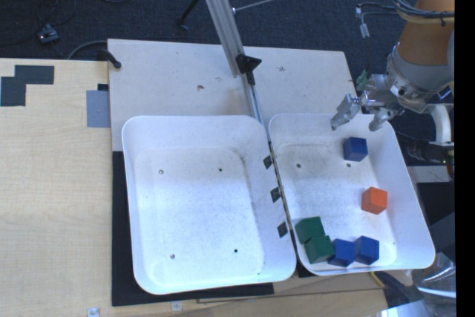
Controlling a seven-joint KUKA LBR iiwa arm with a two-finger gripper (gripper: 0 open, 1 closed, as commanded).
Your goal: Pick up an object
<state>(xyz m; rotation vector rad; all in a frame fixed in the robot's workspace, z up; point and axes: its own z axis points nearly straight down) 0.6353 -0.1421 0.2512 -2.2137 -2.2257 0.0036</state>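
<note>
- Right now the gripper point(364, 113) hangs over the far rim of the right bin point(415, 197), at the end of the grey arm with its orange band point(434, 7).
- Its two metal fingers point(345, 113) splay apart, so the jaws stand wide, and nothing sits between them — no catch on show.
- Nearest candidate: a blue cube point(355, 148), alone near the far end of that bin, just below and beside the gripper but apart from it.
- Further toward the near side, an orange cube point(375, 200) rests on its own by the bin's right wall.
- Along the near end there's a cluster: two green blocks point(315, 237) pressed together, then two more blue cubes point(355, 250) side by side, touching or very nearly so.
- The left bin point(148, 234) sits alongside, its floor speckled; a slanted aluminium rail point(223, 18) rises behind the pair on the bench point(171, 78).
- My read of progress: early. Every block lies on the bin floor, none lifted.
- What's left, as I judge it: bring the jaws down around one block, close, and lift. The lone blue cube looks the easiest pick, with free space all round it.
</note>
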